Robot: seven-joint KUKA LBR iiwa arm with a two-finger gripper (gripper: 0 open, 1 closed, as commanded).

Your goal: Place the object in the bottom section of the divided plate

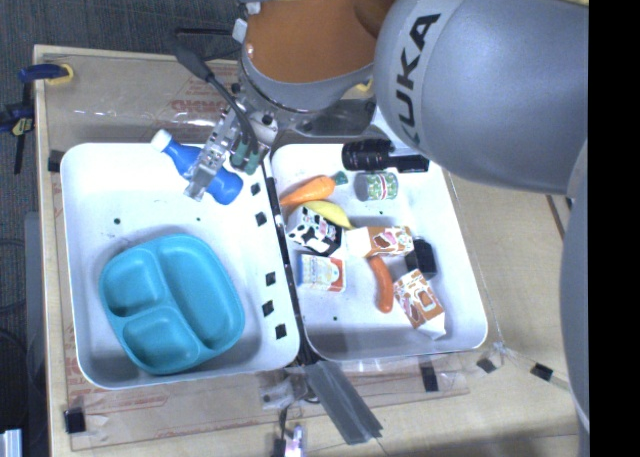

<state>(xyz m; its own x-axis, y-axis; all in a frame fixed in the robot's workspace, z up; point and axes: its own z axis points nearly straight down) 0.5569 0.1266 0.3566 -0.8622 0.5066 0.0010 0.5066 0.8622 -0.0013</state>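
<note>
Pale wood made up the surface [520, 395] under two white bins. My pincer [207, 177] hung over the far part of the left bin [80, 245], its fingers closed on a blue bottle [205, 170] whose white cap pointed far-left. Near-left of that lay the blue divided plate [172, 303], its nearest section toward the bin's near edge. Toy food crowded the right bin [455, 275]: a carrot [308, 189], a banana [328, 212], a sausage [383, 283], small cartons. My grip looked to be near one end of the bottle, so I judged it might swing or slip on the way, landing across a divider or in a far section.
</note>
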